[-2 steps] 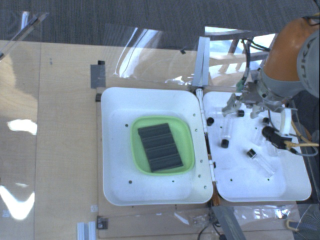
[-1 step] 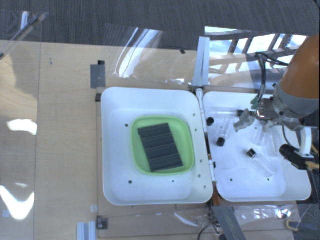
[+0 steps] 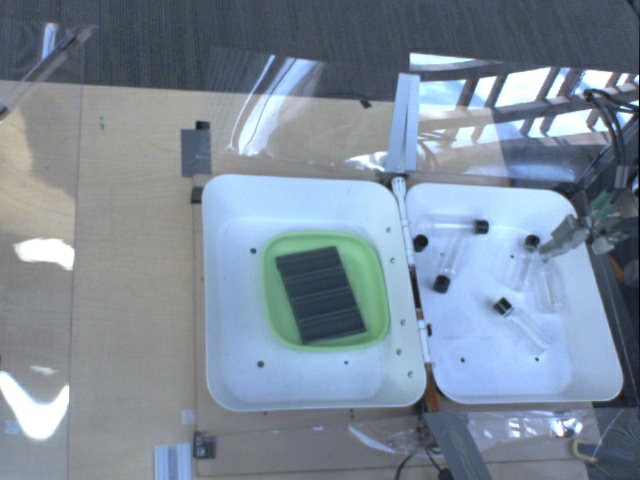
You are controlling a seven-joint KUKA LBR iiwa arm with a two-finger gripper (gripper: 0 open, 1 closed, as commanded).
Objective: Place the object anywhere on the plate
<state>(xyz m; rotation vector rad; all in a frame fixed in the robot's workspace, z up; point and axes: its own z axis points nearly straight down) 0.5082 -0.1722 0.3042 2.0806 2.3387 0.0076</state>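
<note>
On the wooden worktop (image 3: 110, 298), the right bin (image 3: 580, 383) holds several clear vials with black caps. Nearest lies one vial (image 3: 520, 323), its cap toward the left; farther back stand two more (image 3: 447, 265) and another (image 3: 455, 228) near the bin's far rim. The pincer (image 3: 555, 240) sits at the bin's far right, just beside a black-capped vial (image 3: 532, 240), apart from the others; its opening cannot be told. The green plate (image 3: 375, 278), in the left bin (image 3: 230, 368), carries a dark ribbed slab (image 3: 320, 295).
</note>
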